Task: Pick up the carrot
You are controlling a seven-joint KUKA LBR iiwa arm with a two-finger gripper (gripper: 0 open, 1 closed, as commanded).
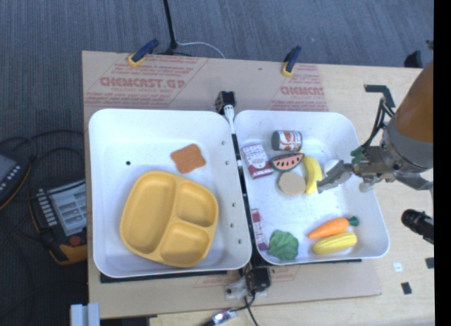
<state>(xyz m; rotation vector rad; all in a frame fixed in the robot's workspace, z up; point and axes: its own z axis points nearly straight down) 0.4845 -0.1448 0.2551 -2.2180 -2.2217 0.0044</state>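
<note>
Carrot (330,228) is the landmark: it lies near the front right corner of the right bin (338,122), orange with a green tip pointing right. Touching it on the front side lies a yellow corn cob (334,244), so a descent that lands slightly forward of the carrot would likely clamp the corn instead, or both together. Left of the carrot and a little forward sits a green leafy vegetable (283,245), far enough off to matter less. Behind the carrot, up the bin, the gripper (331,177) hovers beside a banana (311,174) and a pale round slice (290,184); whether it is apart or together cannot be told, and nothing is visibly held. Closing there would risk catching the banana. The bin's wall, just right of the carrot, could block a finger.
</note>
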